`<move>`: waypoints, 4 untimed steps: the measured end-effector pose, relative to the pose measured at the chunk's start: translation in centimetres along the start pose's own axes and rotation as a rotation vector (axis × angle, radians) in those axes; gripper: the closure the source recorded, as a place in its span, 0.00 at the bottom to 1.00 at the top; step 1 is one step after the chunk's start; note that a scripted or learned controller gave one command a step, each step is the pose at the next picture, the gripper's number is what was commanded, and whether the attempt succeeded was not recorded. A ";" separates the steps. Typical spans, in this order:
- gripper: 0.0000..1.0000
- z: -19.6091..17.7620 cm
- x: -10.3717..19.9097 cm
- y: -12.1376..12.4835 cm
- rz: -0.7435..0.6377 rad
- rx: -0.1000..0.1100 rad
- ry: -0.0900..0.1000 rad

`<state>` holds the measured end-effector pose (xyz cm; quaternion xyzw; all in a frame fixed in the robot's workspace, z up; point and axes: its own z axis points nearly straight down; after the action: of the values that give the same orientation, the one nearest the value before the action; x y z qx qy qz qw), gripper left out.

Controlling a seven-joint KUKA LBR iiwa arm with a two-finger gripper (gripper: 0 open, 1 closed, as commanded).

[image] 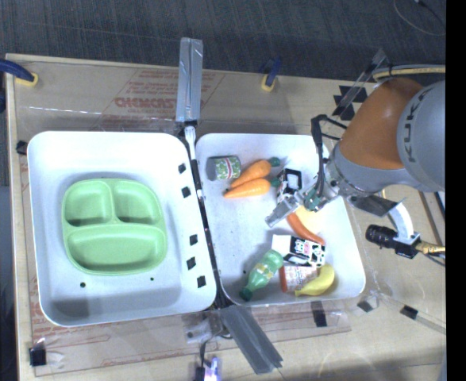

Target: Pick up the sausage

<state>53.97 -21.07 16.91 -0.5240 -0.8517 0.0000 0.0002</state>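
Lying just below the end effector (290,205), the sausage (304,226) sits.

Even overhead light, soft focus, faint shadows

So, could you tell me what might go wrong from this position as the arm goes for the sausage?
The gripper sits low in the right bin, right beside the sausage, so it may close beside it rather than around it. Clutter is close: the black-and-white carton touches the sausage's lower end and the banana lies just beyond, so either could be nudged or caught. The carrots lie near the fingers' other side.
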 end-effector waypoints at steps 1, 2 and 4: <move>0.00 6.4 -0.1 0.4 -0.025 0.000 -0.001; 1.00 5.4 0.0 0.5 -0.030 0.000 0.000; 1.00 -6.7 7.9 -2.5 -0.355 -0.001 -0.003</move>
<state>48.19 -15.18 23.62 -0.3654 -0.9309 0.0000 -0.0012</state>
